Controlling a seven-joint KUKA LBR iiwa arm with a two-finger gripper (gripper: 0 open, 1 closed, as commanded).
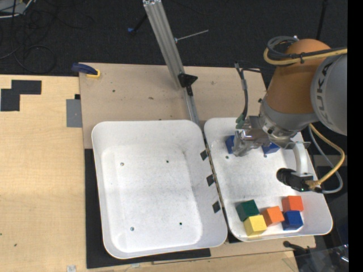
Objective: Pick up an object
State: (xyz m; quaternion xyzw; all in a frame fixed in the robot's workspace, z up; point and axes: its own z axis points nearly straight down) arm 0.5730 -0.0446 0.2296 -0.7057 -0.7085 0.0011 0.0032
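My gripper point(245, 144) hangs low over the far part of the right bin point(255, 180), under the grey wrist with the orange band. Blue shows on both sides of it: a blue piece point(229, 144) to its left and another blue patch point(271, 148) to its right. Whether these are one object or two is hidden by the gripper body. Near the bin's front right corner sit a green block point(247, 209), a yellow block point(255, 224), an orange block point(273, 215), a red-orange block point(292, 203) and a blue block point(292, 219).
The left bin point(150, 186) lies beside the right one, with black clips point(210, 179) along the shared edge. A slanted aluminium bar point(167, 44) rises behind the bins. A black cable fitting point(290, 178) hangs over the right bin's right side.
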